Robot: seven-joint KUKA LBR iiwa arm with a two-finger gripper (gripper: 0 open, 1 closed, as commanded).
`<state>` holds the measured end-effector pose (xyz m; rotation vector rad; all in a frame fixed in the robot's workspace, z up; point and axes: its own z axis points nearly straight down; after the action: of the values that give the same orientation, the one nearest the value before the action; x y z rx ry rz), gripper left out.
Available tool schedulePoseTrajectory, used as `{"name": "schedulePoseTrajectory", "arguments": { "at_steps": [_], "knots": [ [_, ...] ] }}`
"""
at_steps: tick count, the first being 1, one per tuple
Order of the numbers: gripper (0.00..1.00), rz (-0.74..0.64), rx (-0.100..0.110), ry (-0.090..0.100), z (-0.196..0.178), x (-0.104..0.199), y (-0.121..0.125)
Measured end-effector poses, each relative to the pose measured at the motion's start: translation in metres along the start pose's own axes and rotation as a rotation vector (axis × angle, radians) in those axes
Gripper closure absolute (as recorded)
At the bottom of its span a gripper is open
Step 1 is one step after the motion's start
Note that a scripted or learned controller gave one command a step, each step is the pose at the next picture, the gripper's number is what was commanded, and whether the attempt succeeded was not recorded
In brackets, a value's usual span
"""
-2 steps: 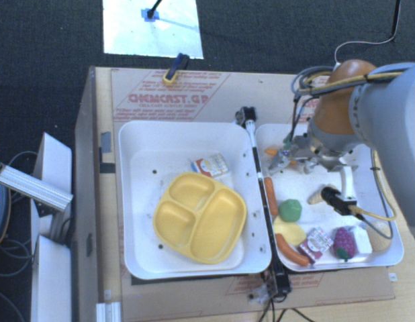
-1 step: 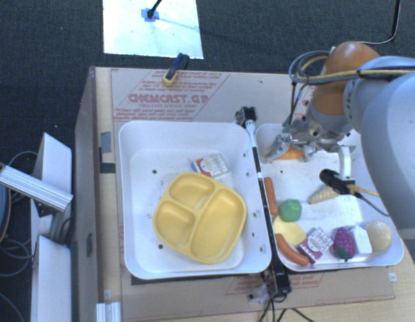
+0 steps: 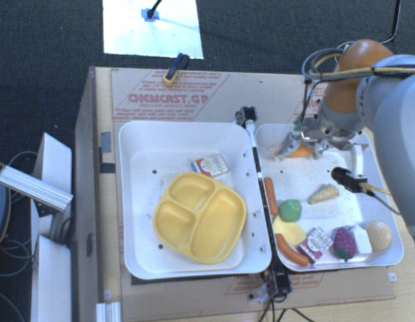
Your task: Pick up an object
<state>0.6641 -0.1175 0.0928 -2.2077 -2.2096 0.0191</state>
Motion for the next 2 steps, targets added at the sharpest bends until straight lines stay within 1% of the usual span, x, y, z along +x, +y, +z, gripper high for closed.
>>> {"name": "schedulePoseTrajectory", "arguments": {
  "at_steps": [1, 2],
  "knots": [
    [0.00, 0.001, 0.006, 0.002, 0.012, -0.017, -0.001],
    [0.00, 0.000, 0.002, 0.001, 0.012, -0.041, 0.000]
  ]
}}
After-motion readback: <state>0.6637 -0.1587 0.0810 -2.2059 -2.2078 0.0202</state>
